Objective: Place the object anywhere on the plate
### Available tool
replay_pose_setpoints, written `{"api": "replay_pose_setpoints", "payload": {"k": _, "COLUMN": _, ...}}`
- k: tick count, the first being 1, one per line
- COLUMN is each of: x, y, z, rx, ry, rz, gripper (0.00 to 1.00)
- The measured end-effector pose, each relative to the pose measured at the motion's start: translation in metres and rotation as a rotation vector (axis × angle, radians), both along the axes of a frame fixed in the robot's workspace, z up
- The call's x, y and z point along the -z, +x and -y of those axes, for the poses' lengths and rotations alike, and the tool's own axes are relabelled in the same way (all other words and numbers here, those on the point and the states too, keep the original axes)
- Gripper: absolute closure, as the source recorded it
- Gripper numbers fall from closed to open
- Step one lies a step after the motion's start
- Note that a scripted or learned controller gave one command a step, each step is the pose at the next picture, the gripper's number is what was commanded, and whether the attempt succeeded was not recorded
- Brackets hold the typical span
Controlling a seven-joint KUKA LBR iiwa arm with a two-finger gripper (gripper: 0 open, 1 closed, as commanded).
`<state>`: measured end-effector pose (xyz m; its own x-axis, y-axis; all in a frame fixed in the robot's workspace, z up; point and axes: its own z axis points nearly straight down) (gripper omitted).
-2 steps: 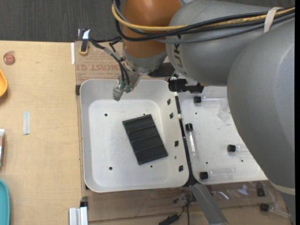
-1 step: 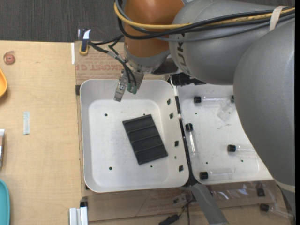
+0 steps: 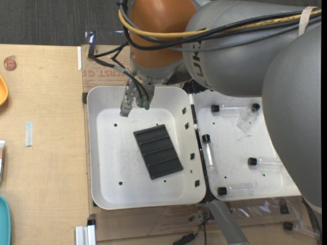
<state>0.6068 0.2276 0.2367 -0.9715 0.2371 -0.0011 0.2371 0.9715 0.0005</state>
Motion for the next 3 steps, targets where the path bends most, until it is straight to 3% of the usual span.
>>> {"api": "replay_pose_setpoints", "payload": {"k": 1, "x": 0.054, "y": 0.017, "z": 0.000, "rx": -0.323, "ry": 0.000, "rz": 0.000, "gripper": 1.00}}
{"api": "replay_pose_setpoints", "payload": {"k": 2, "x": 0.006, "y": -0.025, "z": 0.000, "rx": -0.429, "ry": 0.000, "rz": 0.001, "gripper": 1.00}}
{"api": "replay_pose_setpoints", "payload": {"k": 3, "x": -0.003, "y": 0.010, "z": 0.000, "rx": -0.673, "ry": 0.000, "rz": 0.003, "gripper": 1.00}}
